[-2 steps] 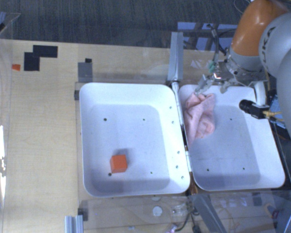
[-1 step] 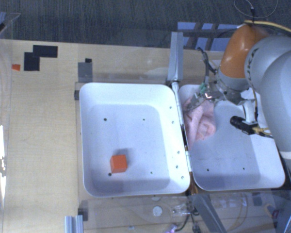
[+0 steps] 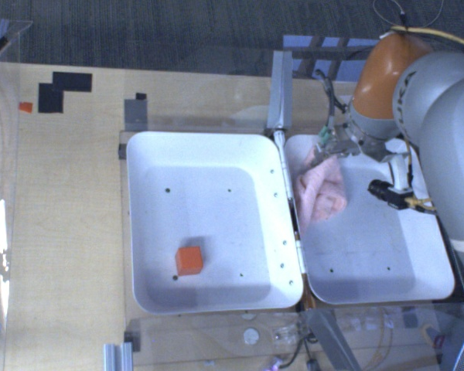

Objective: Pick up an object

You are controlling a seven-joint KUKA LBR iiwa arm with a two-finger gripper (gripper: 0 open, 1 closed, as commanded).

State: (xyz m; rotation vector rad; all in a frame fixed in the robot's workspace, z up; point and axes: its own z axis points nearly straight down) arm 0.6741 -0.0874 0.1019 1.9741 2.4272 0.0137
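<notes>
The grey arm (image 3: 437,122) is reaching over the right bin (image 3: 387,277), its gripper (image 3: 330,147) pressing onto the pink cloth (image 3: 321,190) by the bin's left wall, its grip impossible to tell, while an orange block (image 3: 189,260) is sitting in the left bin (image 3: 151,207).

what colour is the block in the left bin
Orange block, on the left bin's floor, in the camera view.

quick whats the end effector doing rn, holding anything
end effector: at the top of the pink cloth in the right bin; open or shut cannot be told, no grasp visible
</notes>
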